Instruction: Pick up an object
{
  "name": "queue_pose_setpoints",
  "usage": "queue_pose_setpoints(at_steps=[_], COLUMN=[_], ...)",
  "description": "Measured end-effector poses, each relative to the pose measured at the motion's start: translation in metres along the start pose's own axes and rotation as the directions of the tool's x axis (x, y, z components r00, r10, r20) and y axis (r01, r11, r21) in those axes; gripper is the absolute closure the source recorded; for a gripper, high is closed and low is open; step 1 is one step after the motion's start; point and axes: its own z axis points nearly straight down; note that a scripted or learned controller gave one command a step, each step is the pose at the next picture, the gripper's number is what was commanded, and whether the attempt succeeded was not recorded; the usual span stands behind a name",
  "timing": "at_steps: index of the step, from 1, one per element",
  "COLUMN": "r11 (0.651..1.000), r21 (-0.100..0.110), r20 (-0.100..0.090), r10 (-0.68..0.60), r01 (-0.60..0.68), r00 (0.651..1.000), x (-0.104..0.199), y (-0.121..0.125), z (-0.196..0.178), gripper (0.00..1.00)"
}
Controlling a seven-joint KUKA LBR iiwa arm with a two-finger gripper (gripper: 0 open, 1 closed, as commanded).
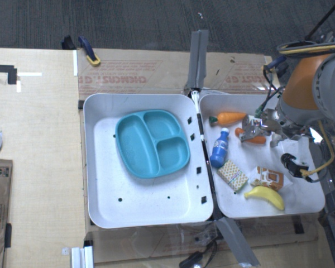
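Gripper (252, 132) low in right bin (301, 205), finger state unclear | carrot (232, 118) just upper left of it | bottle (219, 148), banana (264, 197) lower | blue plate (152, 143) in left bin (100, 205)

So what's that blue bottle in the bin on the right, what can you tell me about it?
The blue bottle looks like a small plastic toy drink bottle: blue body, white cap and a white label band round the middle. It lies on its side on the floor of the right bin, by the bin's left wall, cap pointing up the picture towards the carrot. Its lower end sits close to the patterned packet; I cannot tell if they touch. The gripper is apart from it.
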Motion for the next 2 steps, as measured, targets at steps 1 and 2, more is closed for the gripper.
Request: queue_pose_setpoints(at_steps=[1, 2], r11=[1.000, 0.961], r21=[0.001, -0.001], r20=[0.001, 0.002], r10=[-0.002, 0.278], r01=[0.002, -0.278], r00=[1.000, 0.961], x=[-0.001, 0.032], y=[0.000, 0.057], z=[-0.009, -0.116], gripper=[1.00, 1.00])
